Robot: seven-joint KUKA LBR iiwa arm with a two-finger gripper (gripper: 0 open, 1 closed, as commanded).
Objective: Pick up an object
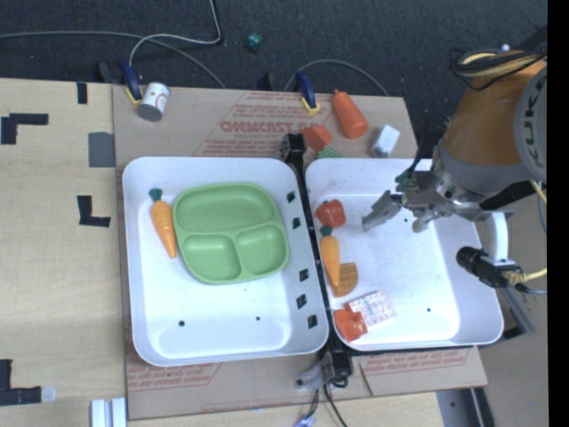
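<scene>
Two shallow white plastic bins are seen side by side on a cardboard-covered bench: the left bin [142, 265] and the right bin [462, 318]. The grey arm with its orange upper section [489, 123] is seen reaching in from the right over the right bin. A green three-compartment plastic plate [233, 232] is found lying in the left bin, with an orange toy carrot with a green top [163, 223] just beside its left edge.

The two-finger gripper [399, 219] is seen over the upper middle of the right bin. Its fingers are spread apart, one [380, 212] angled toward the left, the other [420, 221] pointing down; nothing is seen between them, and no contact with any object can be made out.

In the right bin, along its left wall, the following are noted from top to bottom: a small red block-shaped toy [331, 213], nearest to the gripper yet apart from it; a second orange carrot-shaped toy [330, 254]; a brown bread-like piece [345, 277] touching that carrot; a red-and-white patterned packet [372, 309]; and a red rounded toy [348, 326] beside the packet.

Behind the bins, on the cardboard, an orange bottle-shaped toy [349, 115], a small white cube [386, 140] and a small white can [153, 100] are seen.
</scene>
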